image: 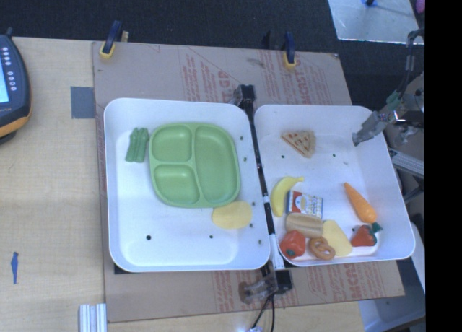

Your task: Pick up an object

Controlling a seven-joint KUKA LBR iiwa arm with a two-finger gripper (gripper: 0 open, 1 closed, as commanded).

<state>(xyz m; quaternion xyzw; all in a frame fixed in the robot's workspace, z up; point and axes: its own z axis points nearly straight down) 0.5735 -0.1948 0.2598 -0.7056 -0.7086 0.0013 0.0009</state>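
Note:
My gripper (367,130) hangs over the far right edge of the right bin (339,125), reaching in from the right with nothing visibly in it. Toy foods lie in this bin: a pizza slice (299,141) at the far side, an orange carrot (359,203) on the right, and a banana (284,192), a small carton (305,202), a hot dog (303,224), a red tomato (292,244), a pretzel (321,248) and a red pepper (364,236) crowded at the near side. The gripper is well clear of all of them.
The left bin (130,244) holds a green divided plate (195,164), a green bean pod (137,144) and a yellow piece (232,215). Clamps (246,95) join the bins. A teach pendant (11,85) lies at the far left of the bench.

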